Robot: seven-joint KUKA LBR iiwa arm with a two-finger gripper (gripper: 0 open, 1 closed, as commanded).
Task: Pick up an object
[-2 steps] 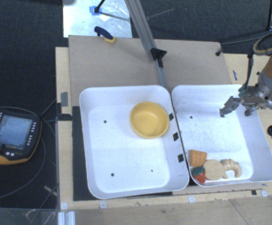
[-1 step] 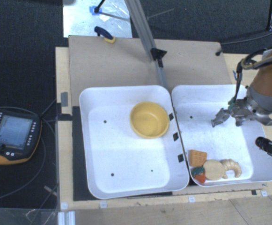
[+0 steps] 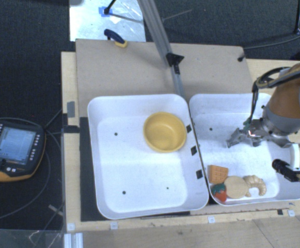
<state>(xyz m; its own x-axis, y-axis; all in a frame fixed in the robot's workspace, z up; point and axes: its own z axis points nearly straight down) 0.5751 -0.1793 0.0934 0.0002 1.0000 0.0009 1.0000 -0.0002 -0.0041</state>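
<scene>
My gripper [image 3: 244,140] hangs low over the middle of the right bin [image 3: 211,112], its fingers spread open with nothing between them. Near that bin's front edge lie an orange waffle-like square [image 3: 218,172], a small red piece [image 3: 220,192], a round beige biscuit [image 3: 235,187] and a tan croissant shape [image 3: 256,184], all in front of the gripper and apart from it. A yellow bowl [image 3: 164,132] sits upright in the back of the left bin [image 3: 113,185].
A grey slanted pole [image 3: 157,27] ends at a black clamp just behind the bins. A blue-and-yellow clamp [image 3: 114,36] lies on the board at the back left. A teach pendant [image 3: 10,149] rests on the floor to the left.
</scene>
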